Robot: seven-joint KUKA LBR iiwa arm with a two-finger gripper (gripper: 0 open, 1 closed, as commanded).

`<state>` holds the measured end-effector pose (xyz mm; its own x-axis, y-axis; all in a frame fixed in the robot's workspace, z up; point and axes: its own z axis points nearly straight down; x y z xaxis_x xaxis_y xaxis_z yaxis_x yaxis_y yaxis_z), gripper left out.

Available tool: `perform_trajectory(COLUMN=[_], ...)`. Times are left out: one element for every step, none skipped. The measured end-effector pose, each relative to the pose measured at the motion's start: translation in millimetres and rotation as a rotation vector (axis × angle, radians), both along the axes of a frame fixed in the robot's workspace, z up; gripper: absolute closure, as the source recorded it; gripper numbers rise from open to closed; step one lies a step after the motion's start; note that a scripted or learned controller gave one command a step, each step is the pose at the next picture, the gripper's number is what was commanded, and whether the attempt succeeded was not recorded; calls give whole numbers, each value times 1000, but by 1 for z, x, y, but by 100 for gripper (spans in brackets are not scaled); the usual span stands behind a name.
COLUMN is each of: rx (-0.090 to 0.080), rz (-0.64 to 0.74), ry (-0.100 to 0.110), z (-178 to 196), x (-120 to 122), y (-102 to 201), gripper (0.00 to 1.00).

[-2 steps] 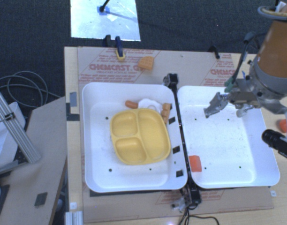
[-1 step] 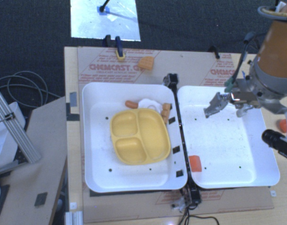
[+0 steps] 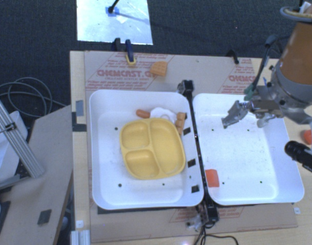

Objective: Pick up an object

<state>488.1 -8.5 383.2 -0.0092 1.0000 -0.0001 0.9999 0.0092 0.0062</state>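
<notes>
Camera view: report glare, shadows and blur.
Camera view: strong glare on the shiny sheet beyond the bench; both white bins are evenly lit, with soft shadow under the yellow tray; the tool looks slightly soft, the orange block sharp.

A small orange-red block (image 3: 211, 177) lies flat in the right bin's (image 3: 278, 190) near-left corner, by the wall.

bins (image 3: 146, 200) side by side | coiled cable (image 3: 28, 98) left | metal sheet (image 3: 115, 14) top

End effector (image 3: 246, 115) low, arm slanted
</notes>
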Motion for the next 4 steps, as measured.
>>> perform_trajectory(rx=[0, 0, 0, 0], rz=[0, 0, 0, 0], ry=[0, 0, 0, 0], z=[0, 0, 0, 0], x=[0, 0, 0, 0], y=[0, 0, 0, 0], gripper=[0, 0, 0, 0])
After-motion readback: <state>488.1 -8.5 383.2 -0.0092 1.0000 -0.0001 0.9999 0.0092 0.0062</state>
